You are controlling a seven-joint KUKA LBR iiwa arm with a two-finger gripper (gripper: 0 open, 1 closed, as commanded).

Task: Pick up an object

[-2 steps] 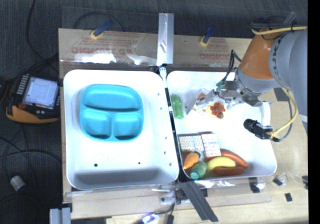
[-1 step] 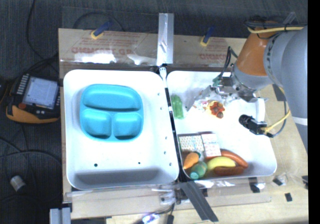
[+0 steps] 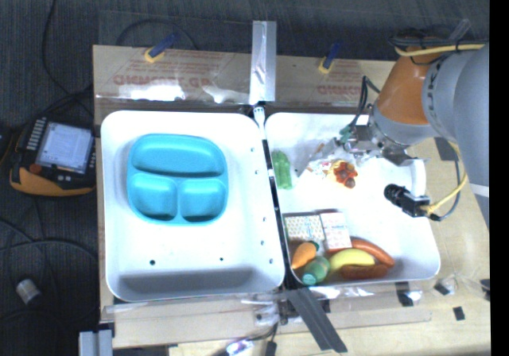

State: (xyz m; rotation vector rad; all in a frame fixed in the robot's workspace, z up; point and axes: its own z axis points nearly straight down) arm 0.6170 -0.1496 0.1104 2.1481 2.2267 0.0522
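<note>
Looking down at a slant on a bench (image 3: 183, 76) carrying two white bins side by side. Lying flat in the left bin (image 3: 119, 267) and taking up much of its far half: a blue tray (image 3: 176, 176) with three hollows.

Reaching in from the right over the right bin (image 3: 413, 243): a grey arm (image 3: 465, 100) with an orange band, ending in a gripper (image 3: 350, 149) hanging above the far middle of that bin. Not possible telling whether clenched or released, the tip being too small and cluttered.

Lying just beside the gripper tip, on its near side: a small red-orange item (image 3: 344, 172), resting on the bin floor, apart from the other pieces. Sitting near the bin's left wall: a green piece (image 3: 281, 169), lying lengthwise along that wall.

Crowding the near left corner of the right bin: two small patterned boxes (image 3: 318, 227) side by side, and in front of them an orange fruit (image 3: 303, 254), a green fruit (image 3: 317, 269), a banana (image 3: 350, 257) and a red piece (image 3: 374, 251) touching the banana.

Sticking out below the wrist: a black cylinder (image 3: 402, 197) trailing a yellow cable (image 3: 449, 191).

Resting on the dark floor, well left of the bench: a handset (image 3: 56, 152) with a lit screen.
</note>
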